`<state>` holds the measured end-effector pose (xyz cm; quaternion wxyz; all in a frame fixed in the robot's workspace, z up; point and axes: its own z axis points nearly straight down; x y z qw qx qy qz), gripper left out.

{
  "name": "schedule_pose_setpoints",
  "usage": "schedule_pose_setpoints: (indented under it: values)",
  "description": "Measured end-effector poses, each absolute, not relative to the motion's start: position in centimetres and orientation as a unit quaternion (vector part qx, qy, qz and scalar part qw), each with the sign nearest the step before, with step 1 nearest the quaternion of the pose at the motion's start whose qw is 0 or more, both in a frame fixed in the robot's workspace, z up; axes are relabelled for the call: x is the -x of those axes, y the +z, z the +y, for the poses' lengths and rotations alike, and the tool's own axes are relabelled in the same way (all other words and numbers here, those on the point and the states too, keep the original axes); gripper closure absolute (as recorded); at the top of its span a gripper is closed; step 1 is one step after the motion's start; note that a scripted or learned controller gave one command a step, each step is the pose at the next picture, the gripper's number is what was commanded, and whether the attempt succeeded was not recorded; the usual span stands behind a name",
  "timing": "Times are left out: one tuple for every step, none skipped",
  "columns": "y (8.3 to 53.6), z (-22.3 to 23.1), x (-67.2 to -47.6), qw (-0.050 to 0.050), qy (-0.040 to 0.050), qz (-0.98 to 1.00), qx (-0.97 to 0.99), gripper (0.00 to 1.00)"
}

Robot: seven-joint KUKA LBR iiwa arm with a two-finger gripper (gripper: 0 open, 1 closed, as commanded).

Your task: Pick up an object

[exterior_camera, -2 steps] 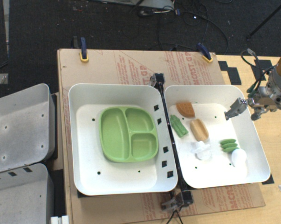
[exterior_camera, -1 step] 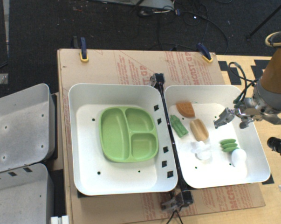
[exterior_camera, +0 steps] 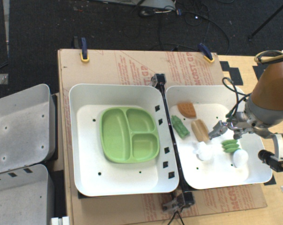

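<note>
The hand hangs low in the right bin, and I cannot tell how it is set. A tan block lies just beside it, near a white ball.

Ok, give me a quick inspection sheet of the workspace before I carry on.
Surface: cardboard-covered bench bearing two white bins.
Job's things: right bin holds an orange piece, green stick, tan block, white lump, green leafy piece, white egg shape.
Clutter: green divided plate in left bin.
Grippers: gripper low over right bin by the tan block.
Cables: black leads on floor.
Surroundings: spare white trays at left.
</note>
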<state>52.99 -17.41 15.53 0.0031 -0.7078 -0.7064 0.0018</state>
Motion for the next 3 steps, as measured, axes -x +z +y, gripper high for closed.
schedule_pose_setpoints:
  values:
    - [9.5, -17.4, -53.1, -0.002, -0.0018, -0.707, 0.707, 0.0]
    - [10.6, -17.4, -53.0, -0.001, -0.0008, -0.706, 0.708, 1.0]
    - [16.4, -16.6, -53.3, -0.003, -0.0015, -0.708, 0.706, 1.0]
